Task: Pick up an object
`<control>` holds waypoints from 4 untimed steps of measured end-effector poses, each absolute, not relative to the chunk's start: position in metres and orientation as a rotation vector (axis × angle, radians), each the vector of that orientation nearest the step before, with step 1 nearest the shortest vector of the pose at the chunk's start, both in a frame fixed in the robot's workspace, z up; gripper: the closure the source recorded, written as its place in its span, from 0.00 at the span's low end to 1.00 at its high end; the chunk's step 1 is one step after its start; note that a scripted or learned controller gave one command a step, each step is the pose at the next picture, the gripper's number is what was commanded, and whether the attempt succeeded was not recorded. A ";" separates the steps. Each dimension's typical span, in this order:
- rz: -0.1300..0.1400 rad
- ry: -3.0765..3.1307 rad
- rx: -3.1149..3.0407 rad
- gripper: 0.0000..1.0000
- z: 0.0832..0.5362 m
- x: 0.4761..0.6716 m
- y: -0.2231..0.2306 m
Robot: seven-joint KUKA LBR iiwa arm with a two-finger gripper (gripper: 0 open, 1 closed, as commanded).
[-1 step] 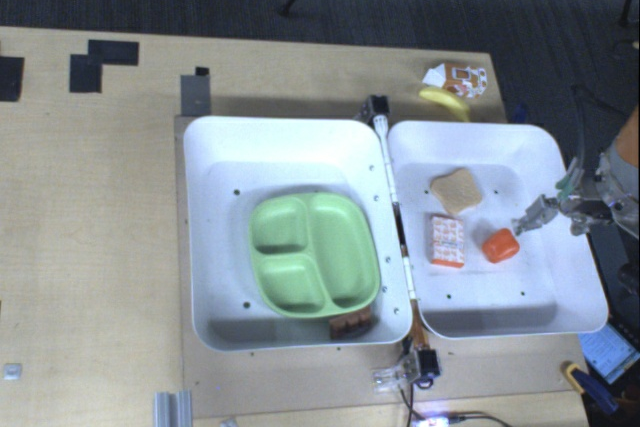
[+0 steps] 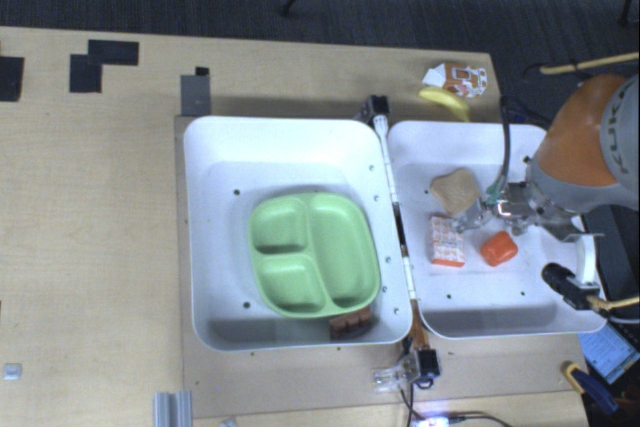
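Gripper (image 2: 487, 213) lowered into the right bin (image 2: 520, 310) among small objects.
Finger opening cannot be judged. An orange object (image 2: 499, 249) lies just below it, a beige lump (image 2: 456, 188) and a packet (image 2: 447, 242) to its left.

2 bins on the tabletop (image 2: 90, 245). Left bin (image 2: 215, 215) holds a divided tray (image 2: 315, 255), centred. Right bin (image 2: 430, 300), relative to that tray: packet (image 2: 447, 242) nearest, rounded lump (image 2: 456, 189) behind it, small block (image 2: 499, 249) farther right.
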State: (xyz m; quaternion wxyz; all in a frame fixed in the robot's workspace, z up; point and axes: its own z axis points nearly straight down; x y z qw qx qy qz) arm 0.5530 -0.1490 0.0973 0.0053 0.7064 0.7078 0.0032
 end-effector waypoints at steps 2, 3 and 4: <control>0.012 2.219 2.209 0.00 0.107 0.554 -0.148; 0.008 2.221 2.214 0.00 0.087 0.510 -0.086; 0.013 2.220 2.209 1.00 0.098 0.512 -0.086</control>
